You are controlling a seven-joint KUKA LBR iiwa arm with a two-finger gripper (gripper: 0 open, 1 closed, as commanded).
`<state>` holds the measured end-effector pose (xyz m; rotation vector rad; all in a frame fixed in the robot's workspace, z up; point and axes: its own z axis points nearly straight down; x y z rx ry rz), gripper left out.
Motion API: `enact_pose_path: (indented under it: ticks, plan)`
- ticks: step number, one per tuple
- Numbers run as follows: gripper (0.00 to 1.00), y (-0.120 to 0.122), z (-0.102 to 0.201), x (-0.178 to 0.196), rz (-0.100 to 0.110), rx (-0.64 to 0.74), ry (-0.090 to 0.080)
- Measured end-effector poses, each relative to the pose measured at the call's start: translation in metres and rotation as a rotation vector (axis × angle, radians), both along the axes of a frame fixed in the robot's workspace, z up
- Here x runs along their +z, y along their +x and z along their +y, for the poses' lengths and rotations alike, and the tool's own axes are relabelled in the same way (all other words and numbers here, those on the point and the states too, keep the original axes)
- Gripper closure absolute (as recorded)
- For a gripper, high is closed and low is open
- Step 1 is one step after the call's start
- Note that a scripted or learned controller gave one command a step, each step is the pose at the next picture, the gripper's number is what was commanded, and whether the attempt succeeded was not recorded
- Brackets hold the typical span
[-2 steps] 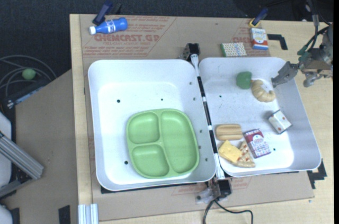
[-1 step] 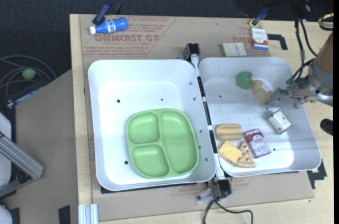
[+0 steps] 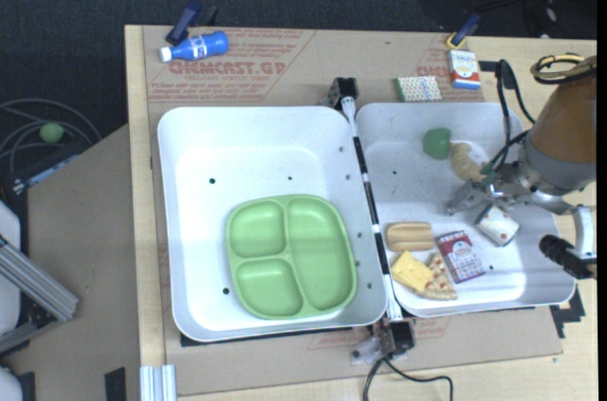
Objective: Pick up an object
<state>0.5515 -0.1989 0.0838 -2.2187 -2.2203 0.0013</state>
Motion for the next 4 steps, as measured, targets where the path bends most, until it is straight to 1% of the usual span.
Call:
enact_pose_path:
  ticks: [1, 2, 3, 4]
  plan:
    - [0.0, 0.044, 0.03, 0.001, -0.004, 0.001, -0.002]
    - [0.0, -0.014, 0.003, 0.001, -0.001, -0.002, -0.001]
    - [0.0, 0.093, 0.037, -0.001, 0.023, 0.002, 0.002]
    - [0.0, 0.102, 0.054, -0.005, 0.061, 0.002, 0.001]
